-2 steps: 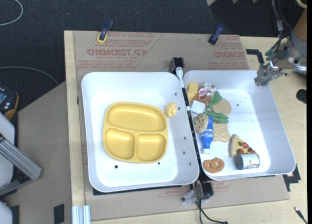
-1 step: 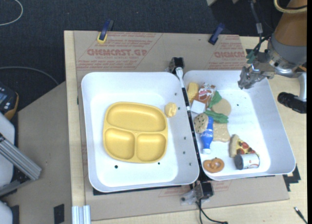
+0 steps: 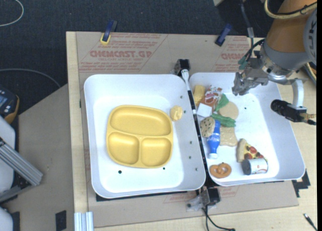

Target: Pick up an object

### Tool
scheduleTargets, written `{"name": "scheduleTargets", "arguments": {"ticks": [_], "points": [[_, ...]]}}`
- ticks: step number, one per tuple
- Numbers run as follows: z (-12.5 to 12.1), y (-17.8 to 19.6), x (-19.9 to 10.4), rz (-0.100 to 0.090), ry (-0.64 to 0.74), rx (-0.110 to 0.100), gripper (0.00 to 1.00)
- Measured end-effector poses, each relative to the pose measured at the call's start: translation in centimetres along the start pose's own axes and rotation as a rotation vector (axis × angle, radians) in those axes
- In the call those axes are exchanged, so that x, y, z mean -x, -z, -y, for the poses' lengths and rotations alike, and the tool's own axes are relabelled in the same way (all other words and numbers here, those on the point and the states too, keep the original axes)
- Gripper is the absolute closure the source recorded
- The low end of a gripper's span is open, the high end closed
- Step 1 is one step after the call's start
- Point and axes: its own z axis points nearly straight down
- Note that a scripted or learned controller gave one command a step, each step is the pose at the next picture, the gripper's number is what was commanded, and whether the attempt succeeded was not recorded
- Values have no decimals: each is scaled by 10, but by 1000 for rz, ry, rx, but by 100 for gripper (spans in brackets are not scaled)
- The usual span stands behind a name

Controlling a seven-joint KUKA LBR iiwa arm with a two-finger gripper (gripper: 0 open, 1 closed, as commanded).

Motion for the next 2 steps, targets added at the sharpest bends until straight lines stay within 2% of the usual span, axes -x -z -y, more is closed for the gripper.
{"name": "scheduleTargets", "arguments": {"ticks": [1,2], "points": [[10,21,-52,0,1,2,100],[9,20,-46,2,-4,3,100]]}}
